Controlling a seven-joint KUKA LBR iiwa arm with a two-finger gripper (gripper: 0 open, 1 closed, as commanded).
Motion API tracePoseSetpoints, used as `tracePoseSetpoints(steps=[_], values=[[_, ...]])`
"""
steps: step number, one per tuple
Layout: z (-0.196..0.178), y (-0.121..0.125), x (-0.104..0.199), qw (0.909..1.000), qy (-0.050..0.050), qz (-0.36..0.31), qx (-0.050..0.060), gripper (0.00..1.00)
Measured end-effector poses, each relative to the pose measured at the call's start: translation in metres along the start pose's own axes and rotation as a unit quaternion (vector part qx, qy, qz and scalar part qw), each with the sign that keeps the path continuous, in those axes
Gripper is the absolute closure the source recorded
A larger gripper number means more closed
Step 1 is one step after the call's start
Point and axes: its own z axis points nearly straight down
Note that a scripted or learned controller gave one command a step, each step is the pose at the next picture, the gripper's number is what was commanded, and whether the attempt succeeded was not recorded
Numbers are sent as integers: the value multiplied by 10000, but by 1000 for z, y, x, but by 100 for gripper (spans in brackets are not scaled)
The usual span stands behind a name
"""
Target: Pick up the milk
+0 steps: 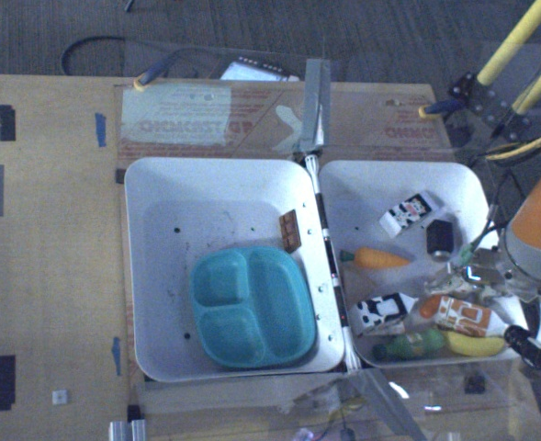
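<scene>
I can't tell the tool's (472, 269) state over the right bin (366, 191); two milk cartons (408, 212), crowded orange carton (463, 315) risks a wrong grab.

Soft, slightly blurry overhead view, evenly lit, with white bins (151, 246) bright and faint shadows.

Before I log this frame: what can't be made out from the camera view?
- Gripper: too small and blurred to tell its finger state.
- Arm: cut off by the right edge.
- Two milk cartons: print too small to read.
- Green item by the banana: too blurred to identify.
</scene>
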Motion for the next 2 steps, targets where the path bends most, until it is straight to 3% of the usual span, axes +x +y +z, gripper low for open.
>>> tracePoseSetpoints(steps=[1,2], values=[[-10,1,-1,10000,-17,13,-21,100],[6,-10,9,9999,-79,76,-104,100]])
